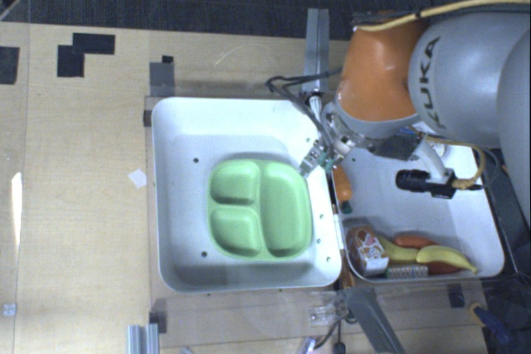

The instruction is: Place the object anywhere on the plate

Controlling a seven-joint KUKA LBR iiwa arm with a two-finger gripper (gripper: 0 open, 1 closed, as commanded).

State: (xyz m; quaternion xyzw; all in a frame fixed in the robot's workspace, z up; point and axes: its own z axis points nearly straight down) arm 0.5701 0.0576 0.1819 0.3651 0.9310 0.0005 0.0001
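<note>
Green plate (261, 210): three compartments, lying flat in the left white bin (178, 178), toward its right wall.
Arm (465, 70): grey with an orange band, entering from the right and bent over the seam between the two bins.
Pincer (315, 157): above the plate's upper right corner, near the left bin's right wall; whether its fingers are wide or narrow cannot be told, and nothing is seen between them.
Objects: an orange carrot-like piece (342, 188) just below the pincer at the seam; a banana (444, 258), a red-orange piece (412, 241) and a brown-and-white packet (368, 250) along the right bin's (489, 228) lower edge.
Table (75, 178): pale wood.
</note>
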